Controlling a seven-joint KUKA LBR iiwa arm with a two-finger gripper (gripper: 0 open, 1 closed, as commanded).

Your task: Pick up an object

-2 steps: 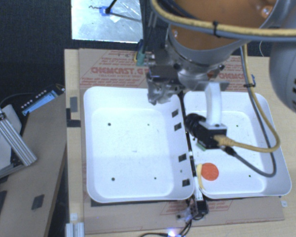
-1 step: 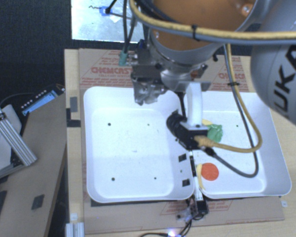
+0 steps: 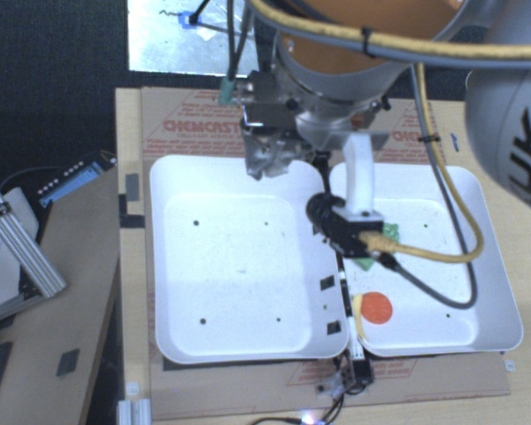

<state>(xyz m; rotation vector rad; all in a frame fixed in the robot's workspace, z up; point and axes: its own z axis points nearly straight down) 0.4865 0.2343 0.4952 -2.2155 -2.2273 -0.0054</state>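
My gripper (image 3: 267, 159) hangs over the far right corner of the left bin (image 3: 173, 326), close to the divide between the two bins. I see nothing held in it. An orange disc (image 3: 377, 308) lies in the right bin (image 3: 500, 321) near its front left corner, with a small yellow piece (image 3: 357, 306) touching its left side. A green object (image 3: 388, 234) lies further back in the right bin, partly hidden by the robot's own hardware.
The arm's grey and orange body covers the back of both bins. Cardboard (image 3: 186, 122) lies under the bins. A metal frame (image 3: 18, 246) and a dark device (image 3: 71, 177) sit off to the left of the bench.
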